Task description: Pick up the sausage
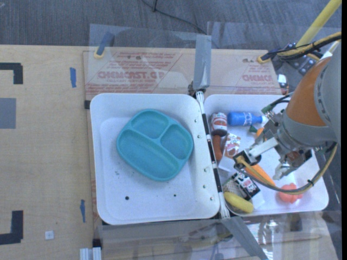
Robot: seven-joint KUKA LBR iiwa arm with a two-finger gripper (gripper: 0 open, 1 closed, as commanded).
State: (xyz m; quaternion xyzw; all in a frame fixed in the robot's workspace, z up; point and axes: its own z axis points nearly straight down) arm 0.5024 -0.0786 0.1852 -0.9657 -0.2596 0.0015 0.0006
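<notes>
The sausage (217, 145), a short reddish-brown link, lies lengthwise against the left wall of the right bin (320, 199). It is just below a small brown-capped jar (218, 122) and beside a red-and-white packet (232, 144). My gripper (277, 157) hangs over the middle of the right bin, to the right of the sausage and well apart from it, above an orange carrot (261, 173). Nothing shows between its fingers.
A blue bottle (244, 118) lies at the back of the right bin. A banana (238, 202), a black packet (247, 184) and a pink-orange toy (290, 194) lie at its front. A teal divided plate (154, 144) sits in the left bin (108, 199).
</notes>
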